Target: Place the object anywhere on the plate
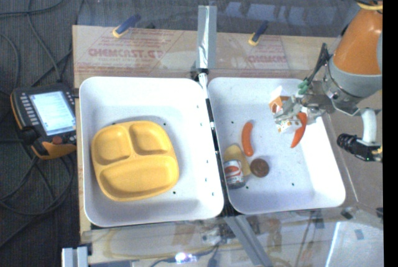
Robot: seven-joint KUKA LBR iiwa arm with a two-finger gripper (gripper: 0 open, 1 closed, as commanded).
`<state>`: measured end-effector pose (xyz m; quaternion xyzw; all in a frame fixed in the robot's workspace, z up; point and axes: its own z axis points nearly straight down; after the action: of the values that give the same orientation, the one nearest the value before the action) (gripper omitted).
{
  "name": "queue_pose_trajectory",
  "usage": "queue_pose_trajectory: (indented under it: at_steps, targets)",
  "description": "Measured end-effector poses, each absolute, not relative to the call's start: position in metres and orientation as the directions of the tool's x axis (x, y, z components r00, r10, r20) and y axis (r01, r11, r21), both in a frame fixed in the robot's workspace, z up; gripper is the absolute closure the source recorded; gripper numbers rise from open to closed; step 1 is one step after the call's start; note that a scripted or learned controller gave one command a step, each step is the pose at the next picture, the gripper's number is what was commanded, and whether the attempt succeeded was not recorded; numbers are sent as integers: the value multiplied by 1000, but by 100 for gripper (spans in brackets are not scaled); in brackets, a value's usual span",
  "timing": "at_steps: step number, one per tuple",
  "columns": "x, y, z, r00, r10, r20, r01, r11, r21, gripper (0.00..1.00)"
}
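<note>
Overhead, fingers (287,115) above right bin (323,191) — grip unclear, orange carrot (298,134) just beside, yellow plate (135,160) left.

You have two white bins: the left bin (87,135) and the right bin (323,178). One yellow plate (134,160) with three compartments. One sausage (248,137), one can (234,173), one brown disc (259,167), one tan piece (233,154) and one orange carrot-like item (298,134). One arm (360,54), one pendant (43,116) and two clamps (127,25) (258,33).
</note>
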<state>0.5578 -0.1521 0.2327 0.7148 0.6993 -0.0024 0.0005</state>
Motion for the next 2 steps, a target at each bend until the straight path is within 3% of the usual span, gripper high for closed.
queue_pose_trajectory:
  at_steps: [1,2]
  targets:
    - [556,-80,219,-218,976,1,976,218,-3,100]
    - [580,44,253,-265,964,0,964,265,-3,100]
